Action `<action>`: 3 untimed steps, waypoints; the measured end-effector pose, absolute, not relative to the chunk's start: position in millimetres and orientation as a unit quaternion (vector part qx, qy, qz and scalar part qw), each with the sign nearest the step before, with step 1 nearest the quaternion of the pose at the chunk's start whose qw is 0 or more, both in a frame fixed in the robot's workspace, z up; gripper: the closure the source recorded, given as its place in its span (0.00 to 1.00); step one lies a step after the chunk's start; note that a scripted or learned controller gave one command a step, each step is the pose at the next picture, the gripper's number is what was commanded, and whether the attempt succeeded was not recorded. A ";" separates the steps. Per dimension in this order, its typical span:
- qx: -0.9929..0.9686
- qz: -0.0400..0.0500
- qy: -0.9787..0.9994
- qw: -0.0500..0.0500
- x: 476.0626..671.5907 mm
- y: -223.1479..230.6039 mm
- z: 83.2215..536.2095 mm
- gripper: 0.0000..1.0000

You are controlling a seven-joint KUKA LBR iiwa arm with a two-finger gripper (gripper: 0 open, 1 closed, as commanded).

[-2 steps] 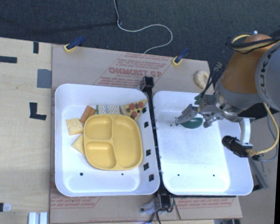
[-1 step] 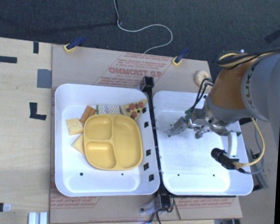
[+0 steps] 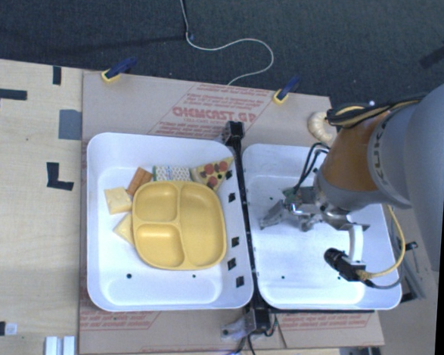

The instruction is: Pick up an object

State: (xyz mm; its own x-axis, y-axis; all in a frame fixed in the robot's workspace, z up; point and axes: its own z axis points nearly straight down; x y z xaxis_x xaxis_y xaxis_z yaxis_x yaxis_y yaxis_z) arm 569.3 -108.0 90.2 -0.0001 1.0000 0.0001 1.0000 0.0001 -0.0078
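- Looking down from the fixed camera, the gripper [image 3: 274, 217] was seen low over the right bin [image 3: 305, 289], its grey fingers pointed toward the divider between the two bins.
- The fingers looked spread a little, with only white bin floor visible between them, so nothing was being pinched. Kinda hard to be fully sure at this size, but no object was seen in there.
- Everything worth grabbing was sitting across the divider from the gripper, in the left bin [image 3: 161, 294], on the side its fingertips pointed at.
- The yellow divided plate [image 3: 179, 224] was nearest, just past the divider and roughly level with the fingertips. It was pretty much round-cornered, so no real long axis to line up with.
- Tucked around the plate's far side and upper edge were smaller bits: a tan cracker-like piece [image 3: 117, 200], an orange-brown piece [image 3: 139, 179] and a patterned item [image 3: 213, 171] up by the divider.
- Judging from this, the coming move would turn on carrying the gripper over the divider into the left bin; the plate's rim or the patterned item by the divider would probably be the shortest reach.
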 end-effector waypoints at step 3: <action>-0.706 -0.001 -0.708 -0.001 571.3 -99.7 155.8 1.00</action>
State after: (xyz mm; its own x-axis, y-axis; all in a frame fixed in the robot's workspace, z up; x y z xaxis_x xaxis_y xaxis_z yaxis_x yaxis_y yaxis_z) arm 571.3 -99.7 155.8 -0.0025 1.0000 0.0001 1.0000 0.0025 0.0041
